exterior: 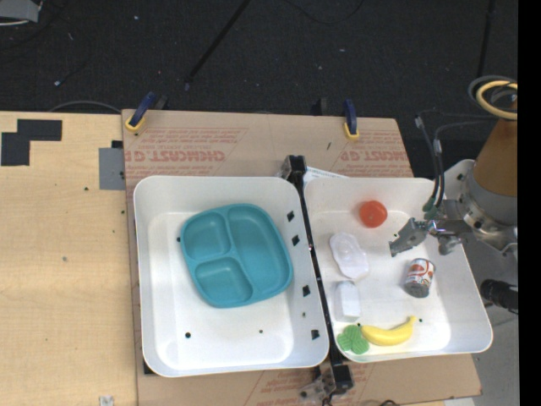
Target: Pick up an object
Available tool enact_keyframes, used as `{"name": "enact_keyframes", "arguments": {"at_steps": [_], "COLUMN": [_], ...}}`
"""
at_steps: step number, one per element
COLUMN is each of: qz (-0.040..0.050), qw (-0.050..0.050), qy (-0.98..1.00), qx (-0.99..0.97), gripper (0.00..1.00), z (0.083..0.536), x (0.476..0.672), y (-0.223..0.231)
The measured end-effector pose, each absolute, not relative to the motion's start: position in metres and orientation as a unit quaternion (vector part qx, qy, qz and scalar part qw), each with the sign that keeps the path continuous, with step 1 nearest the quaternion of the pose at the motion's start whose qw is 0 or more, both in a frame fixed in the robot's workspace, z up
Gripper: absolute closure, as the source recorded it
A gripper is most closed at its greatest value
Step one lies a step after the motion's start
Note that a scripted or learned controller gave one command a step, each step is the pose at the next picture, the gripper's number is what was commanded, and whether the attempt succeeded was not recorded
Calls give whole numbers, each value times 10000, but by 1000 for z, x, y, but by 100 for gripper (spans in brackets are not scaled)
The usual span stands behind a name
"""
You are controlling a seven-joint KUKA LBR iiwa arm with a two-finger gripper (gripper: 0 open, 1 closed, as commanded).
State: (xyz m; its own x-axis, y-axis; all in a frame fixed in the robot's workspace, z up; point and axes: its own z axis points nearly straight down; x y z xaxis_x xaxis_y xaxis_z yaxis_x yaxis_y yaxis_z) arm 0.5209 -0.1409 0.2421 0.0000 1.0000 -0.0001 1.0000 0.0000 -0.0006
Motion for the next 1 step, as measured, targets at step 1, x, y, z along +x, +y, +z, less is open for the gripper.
{"name": "enact_keyframes", "arguments": {"at_steps": [1], "qz": [4], "qw": [2], "qy": [-7070], "qx": [-7072], "gripper": [100], "z": [252], "x": [521], "y": [-141]}}
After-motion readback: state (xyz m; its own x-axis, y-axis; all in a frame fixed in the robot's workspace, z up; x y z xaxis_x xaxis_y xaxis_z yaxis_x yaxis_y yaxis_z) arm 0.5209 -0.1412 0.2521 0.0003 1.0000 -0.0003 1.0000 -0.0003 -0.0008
